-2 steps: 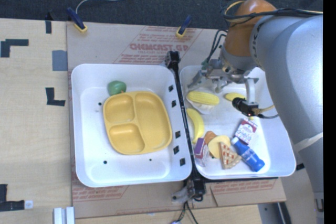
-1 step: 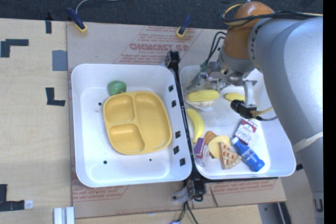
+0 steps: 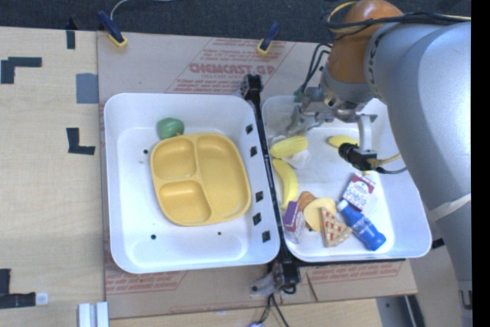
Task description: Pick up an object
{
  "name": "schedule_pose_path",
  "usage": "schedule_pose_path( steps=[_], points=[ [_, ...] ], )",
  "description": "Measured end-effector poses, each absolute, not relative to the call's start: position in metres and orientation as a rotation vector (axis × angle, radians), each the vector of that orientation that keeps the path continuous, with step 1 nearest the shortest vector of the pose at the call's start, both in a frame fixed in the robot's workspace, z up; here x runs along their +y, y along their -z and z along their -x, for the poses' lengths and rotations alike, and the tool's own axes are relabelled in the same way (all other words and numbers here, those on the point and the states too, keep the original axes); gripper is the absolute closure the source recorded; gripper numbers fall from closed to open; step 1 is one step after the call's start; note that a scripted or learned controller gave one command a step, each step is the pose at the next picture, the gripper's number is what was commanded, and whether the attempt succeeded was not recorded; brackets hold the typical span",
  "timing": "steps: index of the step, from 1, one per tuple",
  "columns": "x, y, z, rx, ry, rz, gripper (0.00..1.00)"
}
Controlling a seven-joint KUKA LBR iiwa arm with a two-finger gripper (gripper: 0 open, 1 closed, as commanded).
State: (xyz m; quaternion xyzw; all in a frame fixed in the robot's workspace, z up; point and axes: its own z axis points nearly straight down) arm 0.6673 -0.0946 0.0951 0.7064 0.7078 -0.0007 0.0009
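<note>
The right bin point(image 3: 406, 210) holds several toy foods. A yellow piece point(image 3: 289, 146) lies at its upper left, with a long banana point(image 3: 286, 180) just below it. A smaller yellow piece point(image 3: 341, 140) lies further right. Toward the front are a purple box point(image 3: 292, 216), a pizza slice point(image 3: 332, 227), a blue bottle point(image 3: 364, 230) and a white and red carton point(image 3: 357, 191). My gripper point(image 3: 301, 121) hangs at the bin's back left, just above the upper yellow piece. Nothing shows as held.
The left bin point(image 3: 126, 188) carries a yellow divided plate point(image 3: 200, 178) with a green object point(image 3: 171, 127) at its back edge. A black divider point(image 3: 260, 157) runs between the bins. The grey arm point(image 3: 429, 111) covers the right bin's far right side.
</note>
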Motion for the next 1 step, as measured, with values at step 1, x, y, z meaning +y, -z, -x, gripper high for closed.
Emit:
schedule_pose_path(
  steps=[1],
  points=[
    [-0.0946, -0.0949, -0.6673, 2.223, 0.002, -2.218, 0.00]
  ],
)
